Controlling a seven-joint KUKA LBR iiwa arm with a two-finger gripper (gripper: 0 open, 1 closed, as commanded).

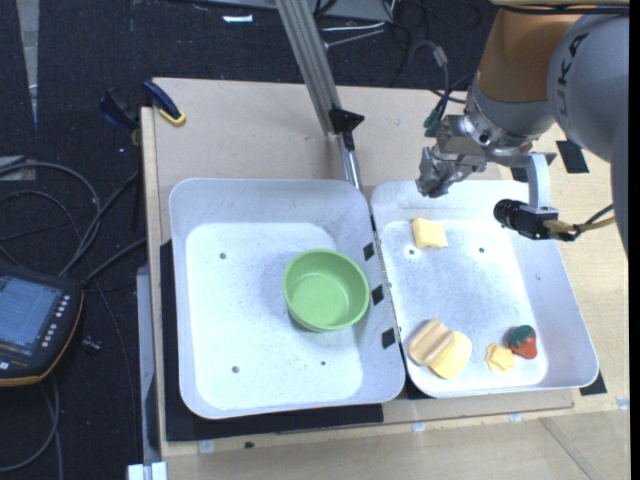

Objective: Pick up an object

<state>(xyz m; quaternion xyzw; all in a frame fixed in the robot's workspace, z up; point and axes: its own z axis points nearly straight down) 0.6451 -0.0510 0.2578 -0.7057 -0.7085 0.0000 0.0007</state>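
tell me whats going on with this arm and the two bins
A grey robot arm reaches in with its gripper above the far edge of the right bin, near a yellow block. It holds nothing. More yellow pieces and a red toy lie at that bin's near end. A green bowl sits in the left bin.

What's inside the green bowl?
Nothing visible in the bowl: its bare green bottom shows. The near wall hides a sliver of the inside, and the bin floor under it is covered.
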